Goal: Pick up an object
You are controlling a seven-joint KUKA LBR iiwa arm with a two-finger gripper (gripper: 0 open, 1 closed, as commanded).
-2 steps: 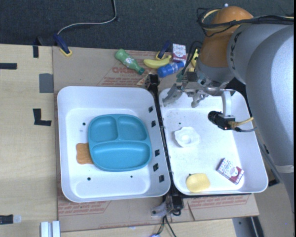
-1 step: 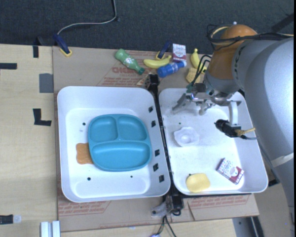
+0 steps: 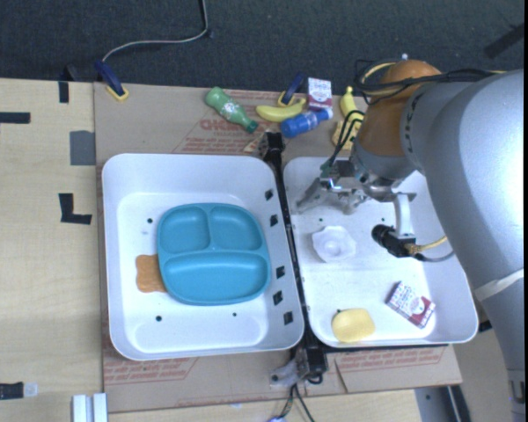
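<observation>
My gripper (image 3: 331,199) hangs over the back left part of the right bin (image 3: 449,275), fingers spread open with nothing between them. Just in front of it on the bin floor lies a small clear plastic cup (image 3: 333,244). A yellow lemon-shaped object (image 3: 353,324) rests at the front of that bin. A red and white packet (image 3: 410,303) lies to the lemon's right. The left bin (image 3: 123,236) bears a blue divided plate (image 3: 214,253), and an orange-brown piece (image 3: 146,273) pokes out from under the plate's left edge.
The arm's grey bulk (image 3: 475,174) covers the right bin's back right side. Behind the bins, on cardboard, lie a green bottle (image 3: 229,109), a banana (image 3: 280,111), a blue bottle (image 3: 301,123) and a small box (image 3: 319,90). A black divider (image 3: 286,236) separates the bins.
</observation>
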